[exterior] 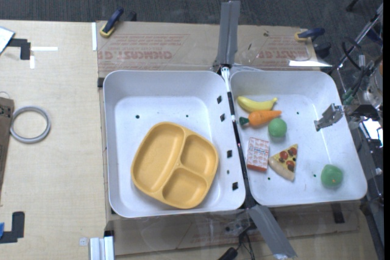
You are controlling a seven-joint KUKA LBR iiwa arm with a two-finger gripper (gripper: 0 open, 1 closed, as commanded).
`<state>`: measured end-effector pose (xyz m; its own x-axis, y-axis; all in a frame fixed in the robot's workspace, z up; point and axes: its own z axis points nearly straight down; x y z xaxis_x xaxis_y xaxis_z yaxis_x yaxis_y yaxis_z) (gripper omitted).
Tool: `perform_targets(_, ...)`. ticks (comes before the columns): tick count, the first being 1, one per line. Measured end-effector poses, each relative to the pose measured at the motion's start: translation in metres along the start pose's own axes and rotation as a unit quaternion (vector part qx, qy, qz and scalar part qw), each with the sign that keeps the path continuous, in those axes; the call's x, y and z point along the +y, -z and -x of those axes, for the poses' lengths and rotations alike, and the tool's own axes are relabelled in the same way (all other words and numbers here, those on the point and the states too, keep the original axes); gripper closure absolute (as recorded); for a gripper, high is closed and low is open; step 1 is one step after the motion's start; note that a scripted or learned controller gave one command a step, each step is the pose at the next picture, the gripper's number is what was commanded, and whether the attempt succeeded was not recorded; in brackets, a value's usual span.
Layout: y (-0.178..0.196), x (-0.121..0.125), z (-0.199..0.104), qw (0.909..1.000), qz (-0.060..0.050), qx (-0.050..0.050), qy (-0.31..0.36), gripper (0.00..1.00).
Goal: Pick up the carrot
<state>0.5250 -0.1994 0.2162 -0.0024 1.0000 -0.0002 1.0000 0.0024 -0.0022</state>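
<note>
The orange carrot (263, 118) with a green stem end lies in the right bin (304, 192), near its upper left. It sits just below a yellow banana (256, 103) and touches a green ball (277, 127) at its lower right. My gripper (329, 117) shows as a small grey piece at the right bin's right wall, far to the right of the carrot and apart from every object. Nothing is seen in it.
A pink box (258, 154), a pizza slice (285, 161) and a second green ball (332, 176) lie lower in the right bin. The left bin (122, 106) holds a yellow divided plate (175, 164). A tape roll (28, 124) rests on the bench at far left.
</note>
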Motion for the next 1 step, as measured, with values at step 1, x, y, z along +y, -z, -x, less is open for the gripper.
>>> perform_targets(1, -0.0224, 0.0099, -0.0271, 0.9921, 0.0, 0.0, 0.125, 0.0)
